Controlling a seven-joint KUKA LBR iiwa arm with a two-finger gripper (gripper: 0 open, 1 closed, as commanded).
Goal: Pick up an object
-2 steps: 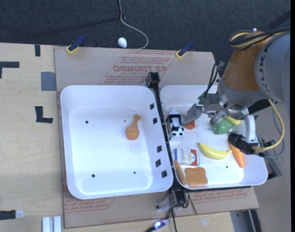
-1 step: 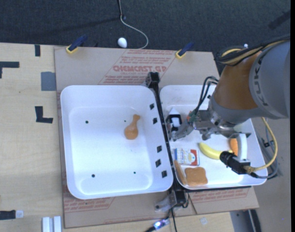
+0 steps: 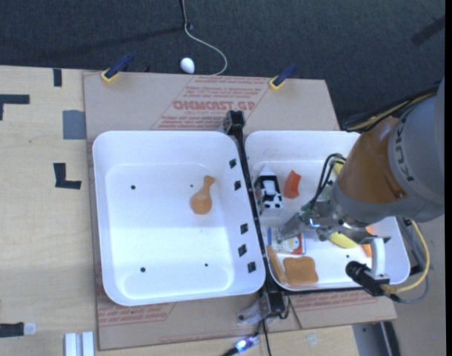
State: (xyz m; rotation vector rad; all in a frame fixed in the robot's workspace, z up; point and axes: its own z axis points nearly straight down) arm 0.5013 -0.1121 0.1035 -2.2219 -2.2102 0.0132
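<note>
Two shallow white bins stand side by side on a sheet of brown cardboard with red printing. The left bin holds one thing, a tan toy drumstick, which lies in the middle of the floor, a little toward the wall shared with the other bin. The arm comes in from the right and bends over the right bin, and the gripper is low in the front half of this bin. It is directly over a small flat packet with red and blue print. Whether the gripper is released or is grasping something, I cannot tell, because the wrist hides this part. Just in front of the packet, at the front wall of the bin, lies a brown slice of toy bread. A yellow object lies to the right of the gripper, partly under the arm, so its kind is not clear. Farther back, near the shared wall, stands a small black-and-white toy, and just beside it on the right is an orange-red piece; these two are close but apart.
</note>
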